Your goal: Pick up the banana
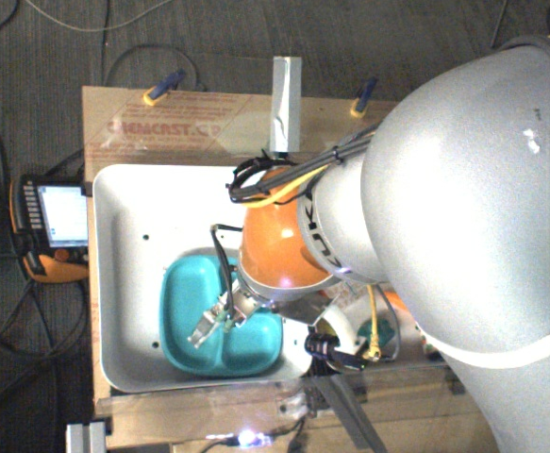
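My gripper [210, 327] hangs low over a teal, heart-shaped dish [191, 291] that lies in the front part of the left white bin [133, 215]. It sits above the dish's right half, close to or touching its surface. The orange wrist band [276, 245] is directly behind it. The grey arm [454, 206] hides most of the right bin and whatever lies there.
A white round object [342, 327] and a bit of something orange [397, 305] peek out under the arm on the right. A teach pendant [53, 225] hangs left of the bench. A metal post [286, 102] and two clamps [161, 88] stand at the back edge.
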Tool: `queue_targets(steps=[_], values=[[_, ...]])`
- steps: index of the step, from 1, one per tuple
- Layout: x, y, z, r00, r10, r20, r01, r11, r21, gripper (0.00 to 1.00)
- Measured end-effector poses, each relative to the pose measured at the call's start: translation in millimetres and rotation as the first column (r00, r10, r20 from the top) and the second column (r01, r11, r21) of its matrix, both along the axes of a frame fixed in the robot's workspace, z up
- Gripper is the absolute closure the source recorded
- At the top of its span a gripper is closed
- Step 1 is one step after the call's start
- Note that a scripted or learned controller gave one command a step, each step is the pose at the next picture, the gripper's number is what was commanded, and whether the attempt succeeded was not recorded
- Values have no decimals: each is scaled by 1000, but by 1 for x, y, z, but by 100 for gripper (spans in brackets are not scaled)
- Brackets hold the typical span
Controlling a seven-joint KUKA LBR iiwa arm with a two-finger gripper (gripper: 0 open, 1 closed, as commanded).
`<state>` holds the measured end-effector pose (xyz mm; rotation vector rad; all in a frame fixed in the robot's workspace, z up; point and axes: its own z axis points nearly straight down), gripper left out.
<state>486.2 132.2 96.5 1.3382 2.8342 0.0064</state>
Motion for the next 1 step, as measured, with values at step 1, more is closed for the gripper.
queue_targets(steps=[1], values=[[6, -2, 15, 1000, -7, 21, 7, 1000, 4, 100]])
